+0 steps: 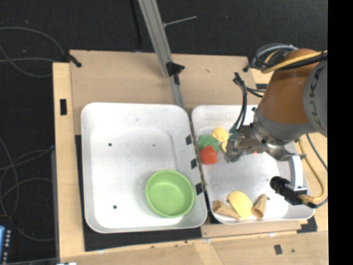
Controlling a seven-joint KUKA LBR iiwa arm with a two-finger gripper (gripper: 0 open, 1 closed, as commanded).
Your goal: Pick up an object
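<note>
Near edge, right bin [220, 117]: yellow piece [240, 202] flanked by two tan cones [224, 208] [260, 206], all against the front wall. Left bin [99, 148]: green bowl [170, 192] at its near right corner. Farther in — red piece [209, 155] and green piece [208, 141] by the divider, small yellow piece [220, 133] just beyond. Gripper [231, 150] sits low just right of these, near the red piece; jaw opening cannot be made out, nothing seen held. Grey pole [157, 35] rises behind the bins.

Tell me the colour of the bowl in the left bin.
Light green. The bowl shows plainly in the camera view, near the front of the left bin.
</note>
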